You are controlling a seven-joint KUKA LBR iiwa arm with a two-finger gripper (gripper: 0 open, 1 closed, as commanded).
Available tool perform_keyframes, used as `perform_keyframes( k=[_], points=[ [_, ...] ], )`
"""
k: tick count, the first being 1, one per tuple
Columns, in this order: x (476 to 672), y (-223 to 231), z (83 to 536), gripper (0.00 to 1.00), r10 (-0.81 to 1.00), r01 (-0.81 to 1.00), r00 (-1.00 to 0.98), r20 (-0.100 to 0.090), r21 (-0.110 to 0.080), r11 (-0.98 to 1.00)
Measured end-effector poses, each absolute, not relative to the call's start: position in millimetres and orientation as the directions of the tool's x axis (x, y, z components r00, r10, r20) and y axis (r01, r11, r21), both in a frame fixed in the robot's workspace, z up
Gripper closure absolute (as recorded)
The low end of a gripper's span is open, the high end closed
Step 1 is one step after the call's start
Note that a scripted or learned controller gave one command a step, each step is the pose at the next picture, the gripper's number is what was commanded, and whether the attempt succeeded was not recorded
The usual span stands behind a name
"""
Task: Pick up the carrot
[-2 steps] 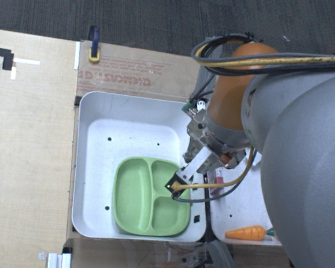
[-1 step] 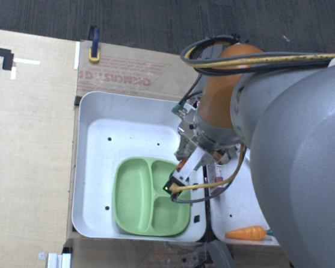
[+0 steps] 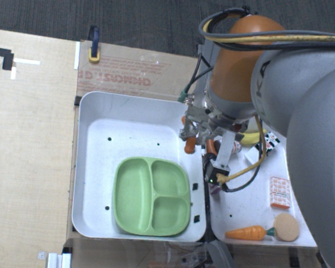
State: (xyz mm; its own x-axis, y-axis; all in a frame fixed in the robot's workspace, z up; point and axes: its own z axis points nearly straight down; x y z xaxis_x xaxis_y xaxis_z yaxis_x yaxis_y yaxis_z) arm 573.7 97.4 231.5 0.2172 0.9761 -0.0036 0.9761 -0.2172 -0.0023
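Gripper (image 3: 206, 142) over bins' shared wall, finger state unreadable; best descend squarely across the small orange plastic carrot (image 3: 246, 233) near right bin's (image 3: 230, 217) front edge.

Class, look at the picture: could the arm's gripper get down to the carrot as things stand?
Probably yes. The carrot lies uncovered near the right bin's front edge, a round tan item beside its tip; the gripper hangs further back.

One fixed camera looks down aslant on both bins (image 3: 86, 151)
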Motion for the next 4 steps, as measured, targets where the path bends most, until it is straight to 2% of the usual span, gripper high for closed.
perform_keyframes(
  k=[1,2,3,4],
  points=[
    [491.3,149,226,1.00,0.934,0.934,0.357,-0.005,-0.005,-0.357],
    [500.3,184,238,1.00,0.767,0.767,0.641,-0.006,-0.001,-0.641],
    [488.8,122,237,1.00,0.848,0.848,0.530,-0.006,-0.004,-0.530],
    [494.0,87,222,1.00,0.591,0.591,0.806,-0.007,-0.002,-0.806]
  ],
)
